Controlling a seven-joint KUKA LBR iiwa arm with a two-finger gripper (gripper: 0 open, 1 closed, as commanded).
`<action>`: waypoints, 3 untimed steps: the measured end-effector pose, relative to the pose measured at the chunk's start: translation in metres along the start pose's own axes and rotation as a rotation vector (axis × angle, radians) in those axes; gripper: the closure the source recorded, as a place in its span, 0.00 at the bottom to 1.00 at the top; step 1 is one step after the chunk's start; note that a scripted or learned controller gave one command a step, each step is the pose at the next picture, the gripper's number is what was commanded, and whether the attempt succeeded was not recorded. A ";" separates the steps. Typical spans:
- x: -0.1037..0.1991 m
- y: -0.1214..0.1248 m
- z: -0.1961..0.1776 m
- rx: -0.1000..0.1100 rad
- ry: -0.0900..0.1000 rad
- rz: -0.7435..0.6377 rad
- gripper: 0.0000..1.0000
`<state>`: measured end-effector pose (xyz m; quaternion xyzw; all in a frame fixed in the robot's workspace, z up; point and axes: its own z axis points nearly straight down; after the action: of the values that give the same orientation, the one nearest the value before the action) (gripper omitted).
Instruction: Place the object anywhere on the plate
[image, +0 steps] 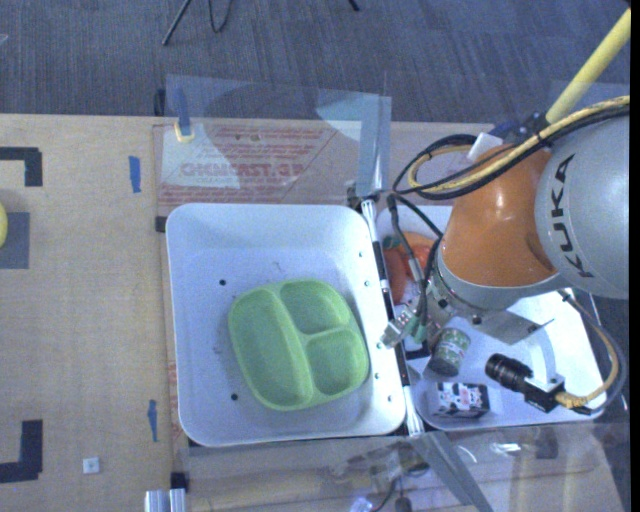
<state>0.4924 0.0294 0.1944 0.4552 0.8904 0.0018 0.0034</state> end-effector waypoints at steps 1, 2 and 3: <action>0.060 0.027 0.032 0.007 0.006 -0.110 1.00; 0.061 0.029 -0.030 0.006 0.002 0.201 1.00; 0.061 0.029 -0.030 0.006 0.003 0.201 0.00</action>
<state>0.4796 0.0959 0.2241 0.5421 0.8403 0.0001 0.0008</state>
